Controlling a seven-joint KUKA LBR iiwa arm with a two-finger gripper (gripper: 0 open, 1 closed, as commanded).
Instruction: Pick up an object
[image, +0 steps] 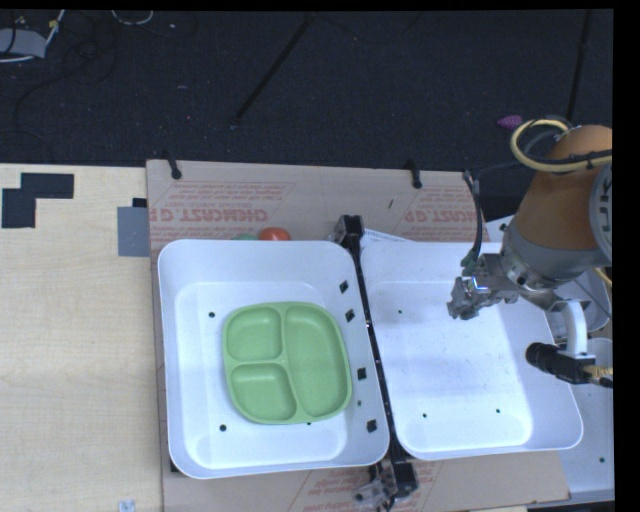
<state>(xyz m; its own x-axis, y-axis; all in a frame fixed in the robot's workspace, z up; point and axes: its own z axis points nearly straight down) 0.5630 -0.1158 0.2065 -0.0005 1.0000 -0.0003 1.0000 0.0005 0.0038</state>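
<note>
Left bin (190, 300) holds green plate (287, 362) — gripper (466, 297) well apart, rightward.

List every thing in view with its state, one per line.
Green plate: flat, right side up, three compartments, in the left bin.
Right bin: level, beside the left bin, joined by a black divider.
Gripper: over the right bin's upper part, nothing visible between its fingers.
Red-orange object: behind the left bin's far rim, partly hidden.
</note>
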